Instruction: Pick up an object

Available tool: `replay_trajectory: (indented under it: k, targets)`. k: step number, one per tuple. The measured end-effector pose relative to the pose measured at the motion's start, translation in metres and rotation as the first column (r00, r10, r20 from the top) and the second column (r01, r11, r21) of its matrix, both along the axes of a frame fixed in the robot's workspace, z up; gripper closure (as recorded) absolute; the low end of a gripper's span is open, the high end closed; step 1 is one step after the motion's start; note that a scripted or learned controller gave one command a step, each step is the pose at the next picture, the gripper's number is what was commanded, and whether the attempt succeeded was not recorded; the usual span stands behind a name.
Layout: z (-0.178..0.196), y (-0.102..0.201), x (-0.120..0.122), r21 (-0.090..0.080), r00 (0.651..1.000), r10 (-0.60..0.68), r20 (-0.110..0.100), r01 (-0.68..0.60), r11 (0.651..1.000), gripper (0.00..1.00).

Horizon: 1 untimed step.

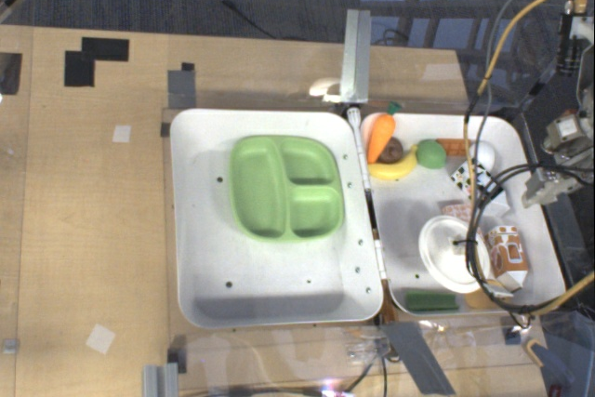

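Note:
The right bin (409, 228) holds several objects. An orange carrot (380, 136) lies at its far left corner, with a yellow banana (394, 168) and a small dark brown piece (393, 149) beside it. A green round fruit (430, 153) sits just right of these. A white bowl (448, 248) stands near the bin's middle, a flat dark green block (430, 300) lies at the near wall, and a brown and white packet (507, 252) lies at the right. My gripper (550, 186) hangs at the right edge, above the bin's right rim, among looping black and yellow cables.
The left bin (204, 274) holds a green divided plate (285, 186). A black and white checkered item (464, 174) lies behind the bowl. Cables (479, 200) drape over the right bin's right half. A metal post (355, 56) stands behind the bins.

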<state>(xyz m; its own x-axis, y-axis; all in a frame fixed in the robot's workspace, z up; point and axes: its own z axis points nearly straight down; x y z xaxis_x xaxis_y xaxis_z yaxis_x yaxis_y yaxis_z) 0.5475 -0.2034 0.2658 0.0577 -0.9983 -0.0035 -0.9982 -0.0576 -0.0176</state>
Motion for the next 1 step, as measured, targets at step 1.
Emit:
replay_trajectory:
  k: [1]
  targets:
    - [-0.0344, 0.006, -0.0595, -0.004, 0.979, 0.204, -0.013, -0.204, 0.979, 1.0]
